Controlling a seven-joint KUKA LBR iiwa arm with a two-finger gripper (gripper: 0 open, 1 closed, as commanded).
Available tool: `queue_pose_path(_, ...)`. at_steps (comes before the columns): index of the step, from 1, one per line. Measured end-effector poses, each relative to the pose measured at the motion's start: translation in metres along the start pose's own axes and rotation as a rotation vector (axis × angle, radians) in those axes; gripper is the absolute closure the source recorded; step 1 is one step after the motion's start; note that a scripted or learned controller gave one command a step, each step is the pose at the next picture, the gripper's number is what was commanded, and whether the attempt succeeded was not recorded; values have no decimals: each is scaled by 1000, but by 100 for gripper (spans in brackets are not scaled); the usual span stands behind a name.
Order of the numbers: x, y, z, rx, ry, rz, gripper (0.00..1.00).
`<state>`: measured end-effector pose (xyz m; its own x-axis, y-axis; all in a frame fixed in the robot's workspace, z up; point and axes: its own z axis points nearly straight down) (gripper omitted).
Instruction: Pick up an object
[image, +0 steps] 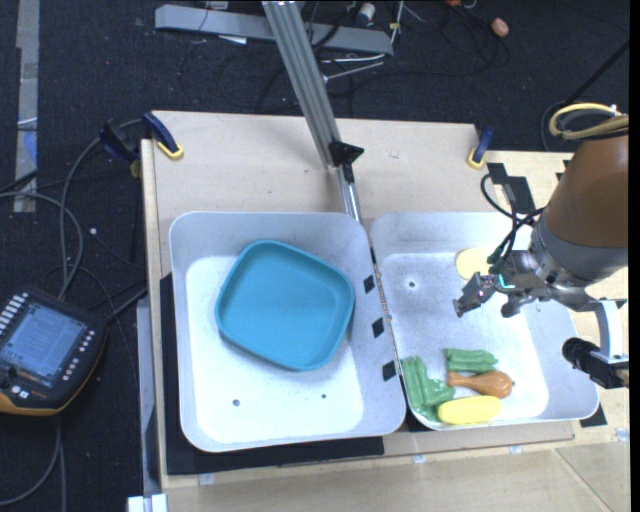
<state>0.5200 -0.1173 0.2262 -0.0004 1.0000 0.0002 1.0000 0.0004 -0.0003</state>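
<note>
Gripper above the right bin, the toys not yet reached

The main risk here is a miss. The gripper (490, 293) hangs over the bare floor of the right bin (420, 290), and the small things it could take all lie below it in the view, crowded in the near corner: a green piece (470, 358), a brown drumstick-like toy (482, 381), a yellow piece (468, 410) and a long green one (422, 385) to the lower left of the gripper. They touch or nearly touch each other and sit close to the bin wall, so in my judgement a descent there may push one toy against another, or a finger may land on top of a piece and not beside it. The rounded shapes could also slip out when the fingers come together. A pale yellow disc (468, 263) lies just above the gripper, partly hidden behind it; it looks flat, so it would be hard to pinch.

The two fingers look spread apart, with a clear gap between them, and nothing sits in that gap. I cannot tell if the tips touch the bin floor. Far to the left, in the other bin (200, 400), lies a blue plate (285, 305)
</note>
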Motion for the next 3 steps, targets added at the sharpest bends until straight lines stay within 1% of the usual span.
queue_pose_path(1,0,0,0,0,0,0,0)
queue_pose_path(2,7,-8,55,5,1,0,0)
queue_pose_path(3,13,-9,116,5,0,0,0)
